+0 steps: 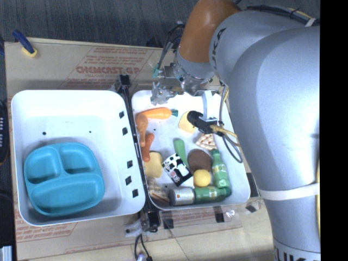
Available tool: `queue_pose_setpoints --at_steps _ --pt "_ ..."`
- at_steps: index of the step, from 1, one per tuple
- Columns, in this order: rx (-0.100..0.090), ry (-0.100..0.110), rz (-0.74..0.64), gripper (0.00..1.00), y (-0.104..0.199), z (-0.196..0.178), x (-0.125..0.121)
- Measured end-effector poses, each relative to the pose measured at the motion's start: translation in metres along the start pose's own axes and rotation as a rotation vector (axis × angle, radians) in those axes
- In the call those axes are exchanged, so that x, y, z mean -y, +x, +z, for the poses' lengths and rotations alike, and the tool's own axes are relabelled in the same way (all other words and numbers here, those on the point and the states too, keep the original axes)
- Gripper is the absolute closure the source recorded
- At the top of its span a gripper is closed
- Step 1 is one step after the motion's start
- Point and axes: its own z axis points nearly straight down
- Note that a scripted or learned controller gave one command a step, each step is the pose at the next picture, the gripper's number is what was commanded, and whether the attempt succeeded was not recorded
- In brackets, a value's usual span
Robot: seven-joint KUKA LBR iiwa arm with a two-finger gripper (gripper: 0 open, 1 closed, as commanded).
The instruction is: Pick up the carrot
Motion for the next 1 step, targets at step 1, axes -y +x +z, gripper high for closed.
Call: queue_pose_setpoints --at_steps 1 --pt "0.0 0.009 -0.45 1.0 -0.0196 0.0036 0.0665"
